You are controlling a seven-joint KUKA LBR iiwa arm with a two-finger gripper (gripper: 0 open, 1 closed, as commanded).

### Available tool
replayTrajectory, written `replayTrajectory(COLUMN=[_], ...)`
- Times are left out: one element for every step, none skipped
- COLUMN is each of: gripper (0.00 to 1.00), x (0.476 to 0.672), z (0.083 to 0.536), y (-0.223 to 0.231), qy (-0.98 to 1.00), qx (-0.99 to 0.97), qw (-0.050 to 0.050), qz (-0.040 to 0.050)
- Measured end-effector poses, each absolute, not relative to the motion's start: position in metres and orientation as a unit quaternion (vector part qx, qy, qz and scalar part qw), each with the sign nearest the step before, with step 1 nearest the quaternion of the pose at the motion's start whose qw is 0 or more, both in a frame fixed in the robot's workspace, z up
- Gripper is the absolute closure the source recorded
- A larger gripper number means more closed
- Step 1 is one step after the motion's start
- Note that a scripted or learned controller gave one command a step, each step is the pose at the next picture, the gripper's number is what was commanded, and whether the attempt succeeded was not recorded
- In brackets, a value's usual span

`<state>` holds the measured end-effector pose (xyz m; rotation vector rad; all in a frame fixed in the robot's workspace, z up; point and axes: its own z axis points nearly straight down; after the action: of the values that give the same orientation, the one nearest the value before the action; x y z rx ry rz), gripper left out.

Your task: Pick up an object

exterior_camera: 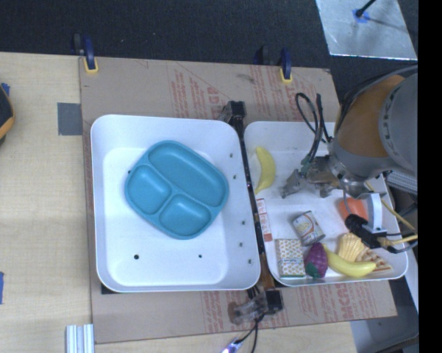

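My gripper [296, 182] hangs over the upper middle of the right bin [287, 134], open, with nothing between its fingers. A yellow banana [264, 168] lies just to its left by the bin's left wall. Below it are a small tin-like package [307, 227], a cracker box [288, 258], a purple fruit [316, 260], a second banana [351, 265] and a pale yellow ridged toy [352, 245]. An orange object [353, 207] is partly hidden under the wrist.
The left bin [103, 197] holds a blue divided plate [176, 188]. The grey arm with its orange band [364, 120] covers the right bin's upper right corner. Black cables [309, 112] loop above the gripper. A divider rail [248, 197] separates the bins.
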<state>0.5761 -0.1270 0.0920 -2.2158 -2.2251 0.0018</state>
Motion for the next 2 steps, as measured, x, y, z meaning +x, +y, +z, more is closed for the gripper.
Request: replayTrajectory(gripper=[0.0,0.0], x=[0.511,0.476], z=[0.091,0.091], y=[-0.107,-0.113], qy=[-0.709,-0.709], qx=[-0.705,-0.705], qw=[0.002,0.001], qz=[0.0014,0.0012])
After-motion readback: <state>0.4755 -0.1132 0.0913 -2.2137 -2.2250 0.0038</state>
